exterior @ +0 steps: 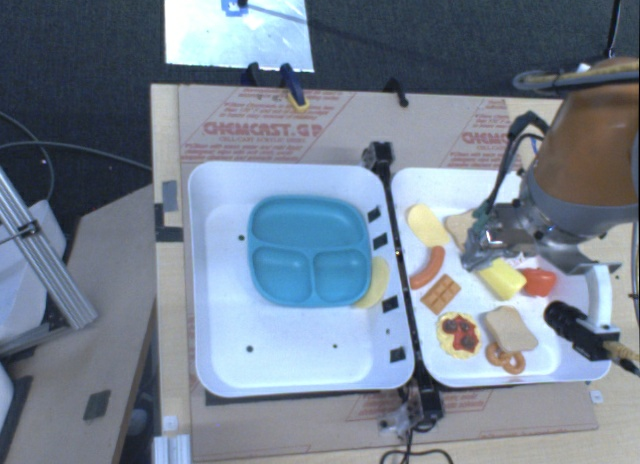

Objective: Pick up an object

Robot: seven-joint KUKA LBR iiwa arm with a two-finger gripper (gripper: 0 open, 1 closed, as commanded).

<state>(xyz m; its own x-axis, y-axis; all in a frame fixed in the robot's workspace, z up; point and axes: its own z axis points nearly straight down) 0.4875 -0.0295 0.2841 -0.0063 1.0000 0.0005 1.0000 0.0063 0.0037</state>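
Two white bins sit side by side on the bench, and the gripper (487,242) hangs low over the right bin (432,192), near its right edge, just above and to the left of a yellow block (502,278) that looks the likeliest thing to lift. That block lies just beside the gripper on the side toward the bin's near edge, its long axis slanting from upper left to lower right, with a red piece (540,281) touching its right end. Whether the jaws are apart or together I cannot tell, since the wrist hides them.
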